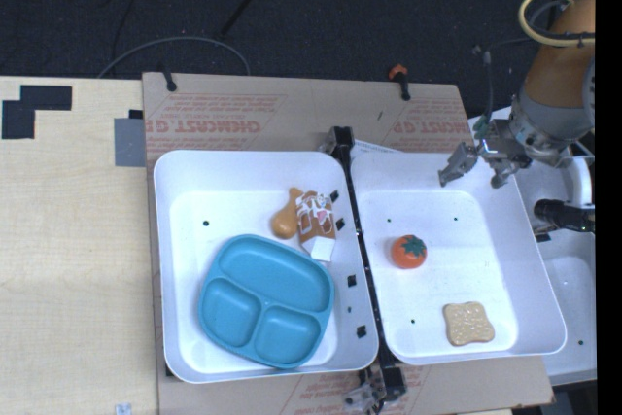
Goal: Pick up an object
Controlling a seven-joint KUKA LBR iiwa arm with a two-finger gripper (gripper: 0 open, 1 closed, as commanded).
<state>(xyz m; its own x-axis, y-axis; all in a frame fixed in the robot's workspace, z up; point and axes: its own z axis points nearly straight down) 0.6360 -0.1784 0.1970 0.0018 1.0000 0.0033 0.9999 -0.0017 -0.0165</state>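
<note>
A red tomato toy [409,251] with a green top lies near the middle of the right bin [505,238]. A tan toast slice [469,324] rests near that bin's front right corner. In the left bin [185,209] a blue divided plate [264,300] lies tilted, with a brown chicken-leg toy [286,215] and a gingerbread-house toy [316,216] behind it. My gripper [480,164] hovers over the right bin's far right corner, its two fingers spread apart with nothing between them.
Cardboard sheets [292,117] lie under both bins. A black divider clip [342,143] stands between the bins at the back. The wooden bench [68,238] stretches out to the left. Cables lie on the dark floor behind.
</note>
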